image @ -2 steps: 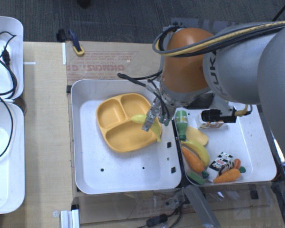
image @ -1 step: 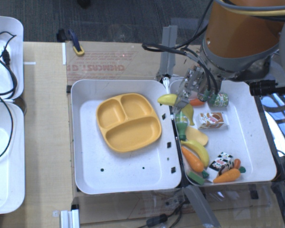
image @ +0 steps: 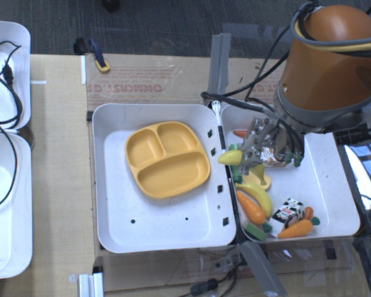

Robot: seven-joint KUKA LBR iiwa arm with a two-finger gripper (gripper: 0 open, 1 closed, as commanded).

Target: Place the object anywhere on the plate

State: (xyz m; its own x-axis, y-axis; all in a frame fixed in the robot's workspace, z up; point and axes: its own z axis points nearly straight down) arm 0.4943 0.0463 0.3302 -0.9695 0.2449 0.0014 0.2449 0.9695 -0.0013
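Note:
A yellow three-compartment plate lies in the left white bin, slightly left of its middle. My gripper hangs low over the left part of the right bin, among the toy foods. A small yellow lemon-like piece sits right at the gripper's left side, close to the wall between the bins. Whether it is held cannot be told. Below the gripper lie a banana and an orange carrot.
More toys lie in the right bin's front: a second carrot, a black-and-white cow-patterned piece, a green piece. A red piece lies near the back. The arm's orange band looms over the right bin. Cables run along the divider.

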